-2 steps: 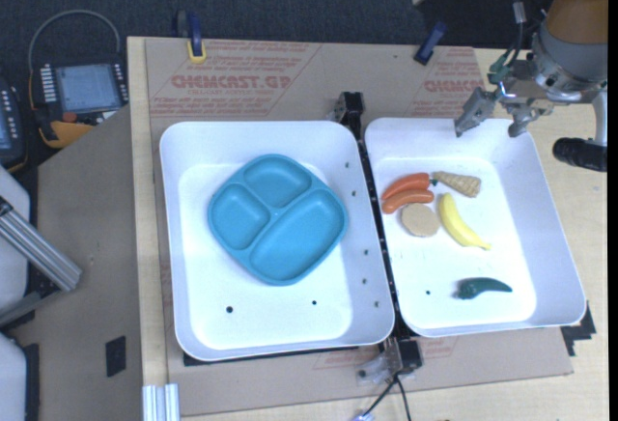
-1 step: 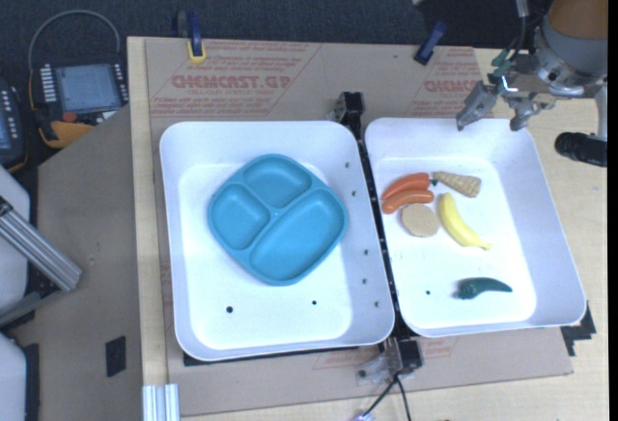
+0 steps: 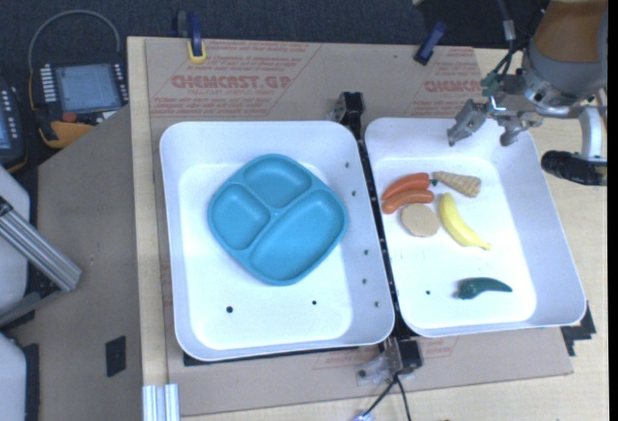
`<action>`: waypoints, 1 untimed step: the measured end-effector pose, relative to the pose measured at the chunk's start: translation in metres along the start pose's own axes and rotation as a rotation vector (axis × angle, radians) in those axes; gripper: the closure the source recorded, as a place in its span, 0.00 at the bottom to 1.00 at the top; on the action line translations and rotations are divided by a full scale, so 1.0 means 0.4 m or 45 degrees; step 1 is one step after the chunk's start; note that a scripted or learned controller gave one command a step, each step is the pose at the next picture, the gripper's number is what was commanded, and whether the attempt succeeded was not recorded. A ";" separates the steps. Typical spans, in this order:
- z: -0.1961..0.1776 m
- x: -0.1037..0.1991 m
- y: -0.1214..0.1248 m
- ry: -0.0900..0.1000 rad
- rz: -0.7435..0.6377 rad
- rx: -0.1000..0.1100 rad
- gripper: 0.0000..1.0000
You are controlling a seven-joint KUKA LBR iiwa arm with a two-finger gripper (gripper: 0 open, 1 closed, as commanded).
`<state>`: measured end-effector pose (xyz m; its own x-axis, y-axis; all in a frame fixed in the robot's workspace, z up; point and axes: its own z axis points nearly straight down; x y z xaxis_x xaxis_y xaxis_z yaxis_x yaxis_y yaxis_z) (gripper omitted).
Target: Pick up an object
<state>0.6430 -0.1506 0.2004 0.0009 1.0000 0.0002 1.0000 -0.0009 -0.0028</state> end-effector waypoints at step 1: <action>0.111 0.000 -0.015 0.001 0.000 0.005 0.00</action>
<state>0.6369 -0.1507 0.1561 0.0006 1.0000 0.0010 1.0000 -0.0006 -0.0063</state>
